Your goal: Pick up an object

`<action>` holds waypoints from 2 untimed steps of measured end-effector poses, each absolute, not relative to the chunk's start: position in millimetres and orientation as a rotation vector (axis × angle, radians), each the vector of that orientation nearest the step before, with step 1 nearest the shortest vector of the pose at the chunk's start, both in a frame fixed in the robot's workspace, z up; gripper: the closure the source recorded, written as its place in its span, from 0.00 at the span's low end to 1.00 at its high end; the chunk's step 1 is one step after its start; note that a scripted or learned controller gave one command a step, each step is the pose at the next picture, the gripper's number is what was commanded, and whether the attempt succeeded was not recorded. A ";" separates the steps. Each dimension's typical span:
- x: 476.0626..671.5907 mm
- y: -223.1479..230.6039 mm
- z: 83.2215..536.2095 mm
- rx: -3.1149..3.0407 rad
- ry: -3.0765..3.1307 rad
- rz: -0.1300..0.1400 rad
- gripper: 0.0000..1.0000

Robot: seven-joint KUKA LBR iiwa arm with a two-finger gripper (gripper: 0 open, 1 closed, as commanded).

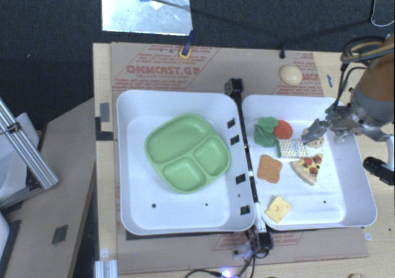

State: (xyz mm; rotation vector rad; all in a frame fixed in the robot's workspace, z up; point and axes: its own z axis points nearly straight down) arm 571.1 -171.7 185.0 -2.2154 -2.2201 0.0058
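Note:
The right bin holds several toy foods: a green leafy piece, a red tomato, a small checkered block, a pizza slice, an orange toast piece and a yellow cheese wedge. My gripper hangs low over the bin's upper right part, just right of the tomato. A small brownish piece lies right beneath its tip; I cannot tell whether they touch. Nothing is visibly lifted.
A green divided plate lies in the left bin. A beige egg-shaped object rests on the cardboard behind the right bin. The divider with black clips separates the bins. A black cable runs near the arm.

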 end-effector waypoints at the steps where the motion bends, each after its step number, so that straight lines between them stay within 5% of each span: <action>1: 573.2 -171.6 188.4 -2.218 -2.226 -0.001 0.00; 2: 574.5 -161.0 136.0 -2.213 -2.226 0.002 0.00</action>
